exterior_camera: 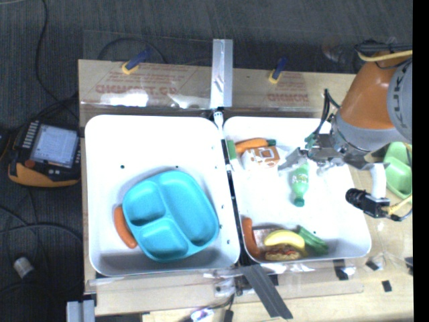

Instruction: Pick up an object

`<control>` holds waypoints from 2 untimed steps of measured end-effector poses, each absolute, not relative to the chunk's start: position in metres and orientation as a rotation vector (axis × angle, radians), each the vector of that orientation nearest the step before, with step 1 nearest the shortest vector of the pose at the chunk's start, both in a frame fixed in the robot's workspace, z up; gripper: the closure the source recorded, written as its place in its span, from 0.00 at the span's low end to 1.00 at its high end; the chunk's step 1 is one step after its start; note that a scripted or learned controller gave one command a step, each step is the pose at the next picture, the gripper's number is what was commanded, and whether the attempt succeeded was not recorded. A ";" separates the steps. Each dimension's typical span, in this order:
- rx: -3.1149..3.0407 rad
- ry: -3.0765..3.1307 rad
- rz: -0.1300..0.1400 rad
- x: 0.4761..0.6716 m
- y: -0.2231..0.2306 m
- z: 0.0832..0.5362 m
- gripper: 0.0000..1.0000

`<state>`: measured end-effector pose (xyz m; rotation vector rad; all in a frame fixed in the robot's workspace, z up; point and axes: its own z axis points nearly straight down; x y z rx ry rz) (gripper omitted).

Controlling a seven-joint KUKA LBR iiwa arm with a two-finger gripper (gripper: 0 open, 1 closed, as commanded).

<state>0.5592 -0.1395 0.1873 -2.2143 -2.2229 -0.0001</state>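
Left of the bench, on the dark floor: a handheld pendant (48, 151) with lit screen, cables trailing. Far side of the bench: a cardboard sheet (154, 86), held by two clamps (136, 60) (278, 71).

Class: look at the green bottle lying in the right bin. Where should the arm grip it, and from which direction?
Grip the green bottle across its wider body, coming straight down from above. It lies flat on the right bin's floor, long axis running near to far, with bare floor on both sides, so the end effector should close across its width.
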 end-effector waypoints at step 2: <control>-2.328 -2.121 -0.014 0.579 -0.169 0.099 1.00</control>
